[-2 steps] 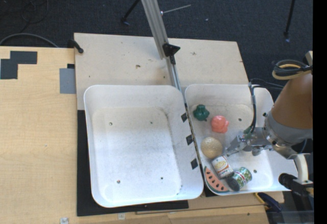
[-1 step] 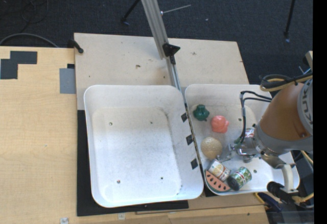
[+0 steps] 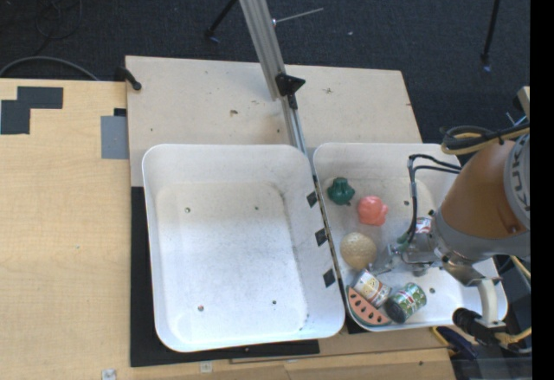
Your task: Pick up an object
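Note:
The right bin (image 3: 381,164) holds a dark green toy (image 3: 340,191), a pink-red ball (image 3: 372,210), a tan round object (image 3: 357,248), a small jar with a patterned label (image 3: 371,287), a dark green can (image 3: 406,301) and a watermelon-slice toy (image 3: 367,311). My gripper (image 3: 405,254) is low in this bin, just right of the tan object and above the jar and can. The orange-banded wrist (image 3: 485,196) covers the bin's right side.
The left bin (image 3: 164,196) lies beside the right one, with black clips (image 3: 318,235) along the shared wall. A metal rail (image 3: 264,32) slants up from the bins' back. Cables (image 3: 433,164) loop over the right bin's far corner.

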